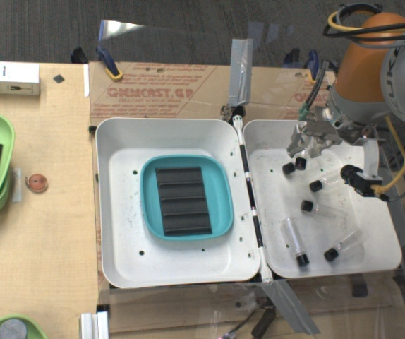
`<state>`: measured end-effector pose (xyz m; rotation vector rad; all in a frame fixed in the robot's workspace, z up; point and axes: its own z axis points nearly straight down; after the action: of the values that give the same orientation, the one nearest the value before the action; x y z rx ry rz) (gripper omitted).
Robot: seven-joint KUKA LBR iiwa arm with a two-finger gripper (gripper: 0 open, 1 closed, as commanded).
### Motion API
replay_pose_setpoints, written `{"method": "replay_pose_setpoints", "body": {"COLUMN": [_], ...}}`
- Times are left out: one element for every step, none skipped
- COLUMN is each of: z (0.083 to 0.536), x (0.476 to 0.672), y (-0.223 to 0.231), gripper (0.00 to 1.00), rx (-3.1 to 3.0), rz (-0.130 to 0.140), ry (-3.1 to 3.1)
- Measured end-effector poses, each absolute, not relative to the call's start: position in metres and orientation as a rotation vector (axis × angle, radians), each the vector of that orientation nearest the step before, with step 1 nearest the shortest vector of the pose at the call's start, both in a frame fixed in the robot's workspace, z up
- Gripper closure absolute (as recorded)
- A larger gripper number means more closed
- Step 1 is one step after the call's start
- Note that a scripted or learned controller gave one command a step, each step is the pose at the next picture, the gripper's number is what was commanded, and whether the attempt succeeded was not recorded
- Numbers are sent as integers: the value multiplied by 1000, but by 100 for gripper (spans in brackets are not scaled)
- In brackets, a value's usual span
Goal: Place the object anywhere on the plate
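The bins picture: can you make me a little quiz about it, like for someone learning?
1. True or false: the teal plate sits in the left bin.
2. Which bin holds the clear tubes with black caps? A) left B) right
3. Fill in: the tool hangs over the ____ bin.

Key: 1 true; 2 B; 3 right.

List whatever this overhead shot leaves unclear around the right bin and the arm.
- Pincer: small and cluttered in the camera view, so its state and any hold are unreadable.
- Clear plastic vials with black caps: see-through against the white right bin, outlines faint.
- Grey-and-orange arm: cut off by the right edge.
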<state>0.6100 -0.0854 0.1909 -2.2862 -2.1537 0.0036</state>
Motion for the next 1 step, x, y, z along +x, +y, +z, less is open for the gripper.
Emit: {"method": "replay_pose_setpoints", "body": {"z": [194], "x": [567], "y": [-38], "gripper": [100], "rx": [-2243], "rz": [5], "ry": [-2197]}}
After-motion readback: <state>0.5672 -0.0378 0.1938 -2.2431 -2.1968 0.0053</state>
